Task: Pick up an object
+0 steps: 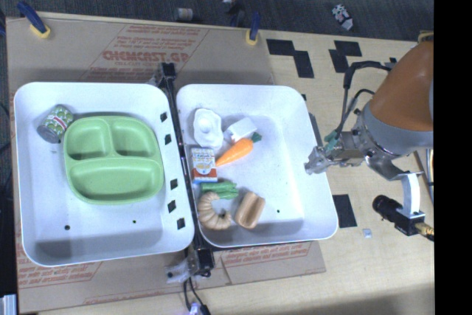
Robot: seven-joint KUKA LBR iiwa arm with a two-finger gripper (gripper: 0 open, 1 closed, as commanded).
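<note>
Bagel (210,209): lies nearest the camera in the right bin (291,221), pressed against a tan bread roll (251,209) on its right and a green leafy piece (219,190) just above. Crowded on three sides; I judge it a poor first target.

Small carton (204,164): red and white, close to the divider between the two bins. The wall beside it would likely block one finger.

Carrot (237,151): orange, lying at a slant near the middle of the clutter, its green top pointing up and right. Its lower right flank faces bare bin floor, so I judge it the easiest pick. Advice: come down from above with the fingers set across its narrow width, not along its length.

White items (208,126): a crumpled white piece and a pale bottle-like thing (240,130) just beyond the carrot, touching or nearly so. Keep the descent clear of them.

Left bin (29,158): holds a green divided plate (113,158) and a small can (54,123) at its far left corner, well apart from the arm.

Gripper (316,161): sits at the right bin's right rim, beside the pile, not over it, with nothing between its tips. Whether the tips are apart or together I cannot tell at this size.

Step in hand: approach. Nothing is lifted yet; the arm needs to travel left over the carrot before lowering.
</note>
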